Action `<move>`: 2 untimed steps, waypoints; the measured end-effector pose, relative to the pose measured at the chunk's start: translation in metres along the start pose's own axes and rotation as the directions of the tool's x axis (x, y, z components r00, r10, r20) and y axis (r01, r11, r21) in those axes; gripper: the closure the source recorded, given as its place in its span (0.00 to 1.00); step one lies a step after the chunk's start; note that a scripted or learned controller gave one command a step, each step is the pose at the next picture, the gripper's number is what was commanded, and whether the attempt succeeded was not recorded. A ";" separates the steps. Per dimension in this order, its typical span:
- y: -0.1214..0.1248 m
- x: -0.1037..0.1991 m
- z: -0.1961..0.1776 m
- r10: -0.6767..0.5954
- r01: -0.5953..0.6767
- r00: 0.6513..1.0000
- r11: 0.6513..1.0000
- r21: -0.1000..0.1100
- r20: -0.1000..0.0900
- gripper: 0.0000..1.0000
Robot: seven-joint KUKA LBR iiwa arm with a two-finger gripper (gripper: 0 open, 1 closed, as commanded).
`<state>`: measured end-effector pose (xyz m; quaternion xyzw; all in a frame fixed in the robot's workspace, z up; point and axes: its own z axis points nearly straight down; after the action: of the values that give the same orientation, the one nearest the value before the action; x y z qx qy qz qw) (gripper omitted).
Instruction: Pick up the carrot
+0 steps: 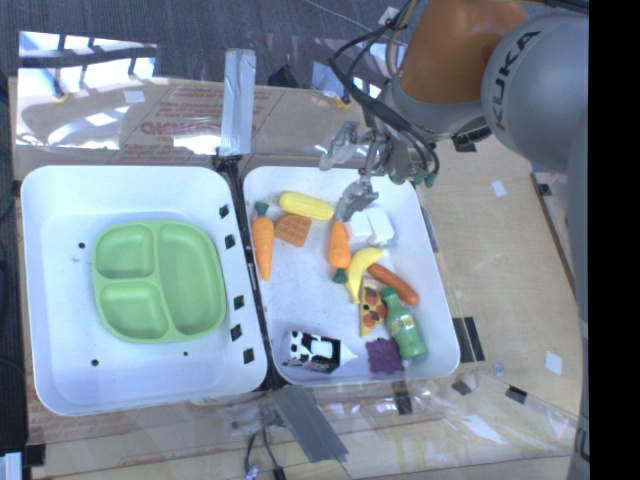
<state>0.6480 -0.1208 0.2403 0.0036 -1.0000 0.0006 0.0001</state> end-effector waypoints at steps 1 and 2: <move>-0.009 0.029 0.139 -0.205 0.205 0.979 0.979 0.000 0.009 0.00; -0.007 0.025 0.126 -0.211 0.211 0.977 0.977 0.003 0.019 1.00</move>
<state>0.6230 -0.1283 0.1146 0.1099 -0.9939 0.0012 -0.0096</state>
